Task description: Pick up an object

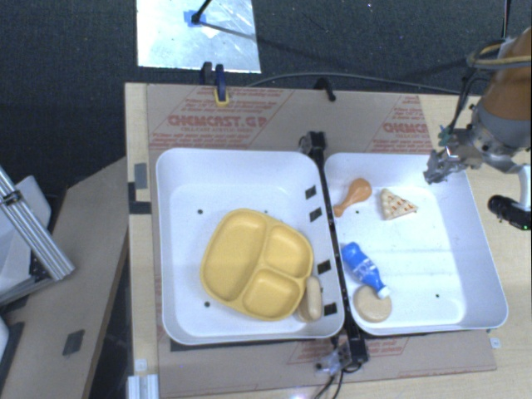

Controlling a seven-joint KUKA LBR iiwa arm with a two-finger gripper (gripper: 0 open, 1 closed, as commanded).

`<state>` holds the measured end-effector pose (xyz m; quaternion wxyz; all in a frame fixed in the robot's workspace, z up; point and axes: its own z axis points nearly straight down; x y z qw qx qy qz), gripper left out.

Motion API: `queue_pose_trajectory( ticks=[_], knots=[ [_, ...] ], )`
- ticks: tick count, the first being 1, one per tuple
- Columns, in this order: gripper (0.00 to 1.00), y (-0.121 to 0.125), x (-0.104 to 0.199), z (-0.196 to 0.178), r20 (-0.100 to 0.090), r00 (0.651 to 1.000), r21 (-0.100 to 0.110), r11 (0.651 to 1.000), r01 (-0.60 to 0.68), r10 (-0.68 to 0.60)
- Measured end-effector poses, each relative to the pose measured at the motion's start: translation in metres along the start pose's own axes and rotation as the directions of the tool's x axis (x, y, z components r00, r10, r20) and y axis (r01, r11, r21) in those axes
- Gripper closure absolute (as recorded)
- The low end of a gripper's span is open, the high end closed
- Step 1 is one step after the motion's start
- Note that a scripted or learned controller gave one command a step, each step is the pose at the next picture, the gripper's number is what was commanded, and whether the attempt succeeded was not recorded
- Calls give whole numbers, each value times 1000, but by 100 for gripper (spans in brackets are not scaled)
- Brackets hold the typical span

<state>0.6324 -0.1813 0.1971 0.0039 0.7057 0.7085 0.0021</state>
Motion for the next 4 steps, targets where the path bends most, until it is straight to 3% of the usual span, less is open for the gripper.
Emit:
queue_pose_trajectory(
  ticks=[1, 3, 4],
  knots=[
    [100, 2, 0, -54, -1, 1000, 1, 1000, 0, 0],
    [100, -24, 110, -32, -5, 1000, 9, 1000, 5, -5],
    [100, -29, 155, -38, -5, 1000, 7, 1000, 5, -5]
  ],
)
